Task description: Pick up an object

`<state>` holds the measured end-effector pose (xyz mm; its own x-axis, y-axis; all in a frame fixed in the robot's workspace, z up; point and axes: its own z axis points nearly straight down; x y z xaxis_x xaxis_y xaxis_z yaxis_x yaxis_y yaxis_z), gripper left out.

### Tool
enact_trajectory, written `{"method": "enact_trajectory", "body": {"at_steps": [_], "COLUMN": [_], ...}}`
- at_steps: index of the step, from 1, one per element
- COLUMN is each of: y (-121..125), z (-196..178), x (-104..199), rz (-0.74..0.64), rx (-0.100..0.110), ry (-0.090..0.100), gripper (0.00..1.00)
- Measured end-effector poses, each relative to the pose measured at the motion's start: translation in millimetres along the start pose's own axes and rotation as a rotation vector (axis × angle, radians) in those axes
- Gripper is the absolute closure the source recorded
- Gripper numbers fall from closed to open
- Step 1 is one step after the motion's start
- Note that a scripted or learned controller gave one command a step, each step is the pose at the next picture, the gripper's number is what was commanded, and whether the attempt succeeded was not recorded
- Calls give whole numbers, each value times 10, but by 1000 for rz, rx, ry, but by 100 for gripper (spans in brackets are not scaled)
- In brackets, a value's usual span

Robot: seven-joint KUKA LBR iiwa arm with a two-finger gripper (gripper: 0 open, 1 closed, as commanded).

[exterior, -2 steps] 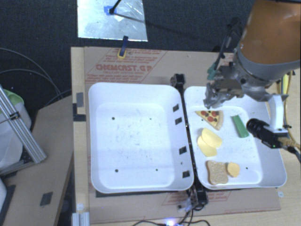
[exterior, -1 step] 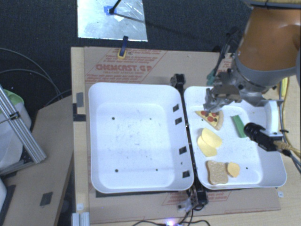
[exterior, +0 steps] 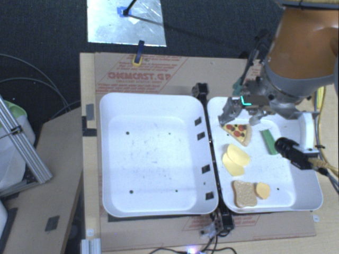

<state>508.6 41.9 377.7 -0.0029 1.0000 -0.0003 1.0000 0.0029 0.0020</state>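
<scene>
The gripper [exterior: 241, 112] hangs over the right bin's [exterior: 302, 197] far-left corner just above the pizza slice [exterior: 238, 132], finger spread impossible to tell, and a flat slice lying there may slip the grasp.

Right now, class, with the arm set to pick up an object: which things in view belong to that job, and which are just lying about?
Part of the job:
gripper
pizza slice
yellow pieces
bread slice
orange piece
green stick
right bin

Just lying about:
left bin
foil sheet
cardboard
</scene>
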Motion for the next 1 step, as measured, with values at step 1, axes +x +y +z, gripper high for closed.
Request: {"method": "enact_trajectory", "body": {"at_steps": [1], "y": [28], "z": [1143], "x": [610], "rz": [-5], "rx": [9], "ry": [1], "gripper": [0]}}
